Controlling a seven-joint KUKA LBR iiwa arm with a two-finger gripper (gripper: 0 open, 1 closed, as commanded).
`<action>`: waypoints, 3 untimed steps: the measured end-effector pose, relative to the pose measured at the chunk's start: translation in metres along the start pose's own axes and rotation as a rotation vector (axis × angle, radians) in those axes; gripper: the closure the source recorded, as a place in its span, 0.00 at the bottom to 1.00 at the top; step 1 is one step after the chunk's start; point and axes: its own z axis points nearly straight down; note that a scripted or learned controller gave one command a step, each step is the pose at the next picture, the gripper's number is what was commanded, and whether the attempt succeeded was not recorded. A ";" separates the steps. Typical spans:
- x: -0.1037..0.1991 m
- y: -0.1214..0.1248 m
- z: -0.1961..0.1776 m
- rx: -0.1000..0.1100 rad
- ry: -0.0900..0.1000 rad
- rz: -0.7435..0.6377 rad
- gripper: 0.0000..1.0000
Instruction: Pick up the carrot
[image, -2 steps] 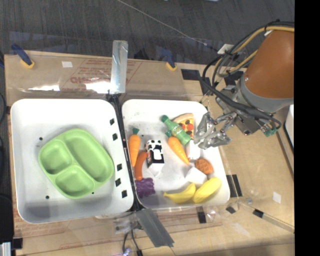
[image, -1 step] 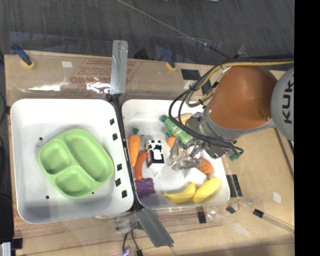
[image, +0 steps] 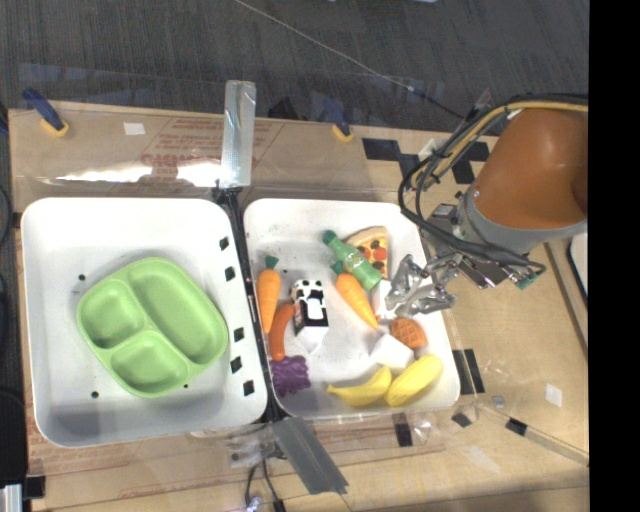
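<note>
Gripper (image: 420, 290) sits over the R bin (image: 300, 215), well to the right of the b/w carton (image: 310, 303) that lies near the bin's middle, and hard up against the bin's right wall. Can't tell from this angle whether it's open or closed; the metal parts blur together w/ cables behind. Nothing is visibly clamped in it. Arm w/ orange band (image: 530, 165) comes in further right of the carton and above it in view.

Carrot (image: 356, 298) lies just right of the carton, tilted, green top (image: 348, 255) pointing up-left and the thin tip down-right toward the gripper; it's near the gripper but whether they touch can't be told. Second carrot (image: 268, 295) lies just left of the carton, approx upright in view, leafy end up, close to the bin's left wall.

Other bits, all placed off the carton: pizza slice (image: 371, 243) up and to the right, beside the green top. Reddish stick-shaped toy (image: 281, 331) down-left, touching the second carrot's lower end. Purple grapes (image: 290, 375) below, slightly left. Banana (image: 362, 388) below-right, w/ a yellow lemon-like piece (image: 415, 379) just beyond it. Orange-brown lump (image: 408, 331) right of the carton, under the gripper, w/ a white piece (image: 390, 350) just below it.

L bin (image: 60, 215) is well left of the carton and holds a green divided plate (image: 152, 325), set at a tilt
</note>
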 end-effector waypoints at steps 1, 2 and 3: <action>-0.002 0.000 -0.011 0.002 -0.002 -0.005 1.00; -0.004 0.000 -0.021 0.004 -0.004 -0.009 1.00; -0.005 -0.001 -0.032 0.006 -0.005 -0.013 1.00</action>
